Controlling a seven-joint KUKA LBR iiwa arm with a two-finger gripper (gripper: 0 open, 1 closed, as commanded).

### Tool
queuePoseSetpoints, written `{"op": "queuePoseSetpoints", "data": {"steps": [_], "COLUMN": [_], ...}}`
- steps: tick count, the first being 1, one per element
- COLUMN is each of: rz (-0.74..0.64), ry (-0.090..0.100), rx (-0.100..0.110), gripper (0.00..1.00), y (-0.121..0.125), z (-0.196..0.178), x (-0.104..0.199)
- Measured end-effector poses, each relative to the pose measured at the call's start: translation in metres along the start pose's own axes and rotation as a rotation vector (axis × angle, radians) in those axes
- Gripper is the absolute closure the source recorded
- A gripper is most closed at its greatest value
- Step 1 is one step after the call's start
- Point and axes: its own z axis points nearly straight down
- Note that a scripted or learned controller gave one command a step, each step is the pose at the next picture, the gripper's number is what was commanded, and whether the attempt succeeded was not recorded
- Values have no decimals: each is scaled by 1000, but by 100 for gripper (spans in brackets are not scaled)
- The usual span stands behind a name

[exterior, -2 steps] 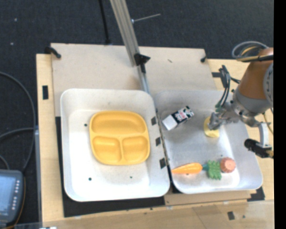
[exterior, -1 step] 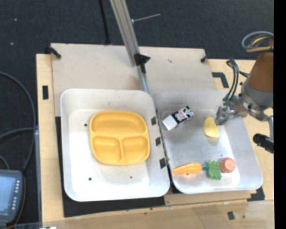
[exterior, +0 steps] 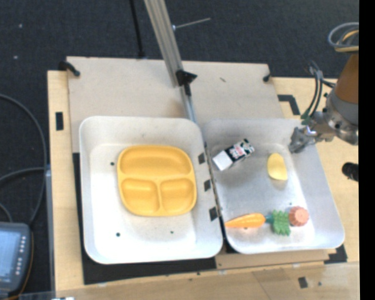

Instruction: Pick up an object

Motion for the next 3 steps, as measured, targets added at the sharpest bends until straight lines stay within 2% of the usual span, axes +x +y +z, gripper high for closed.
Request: {"op": "queuePoseSetpoints", "data": {"steps": [1, 2, 3], "rz": [0, -1, -2], "ry": [1, 3, 4], "rx": [7, 5, 5], "gripper": [100, 100, 100], "y": [0, -6, -3], "z": [9, -3, -9], "x": [-1, 42, 93]}}
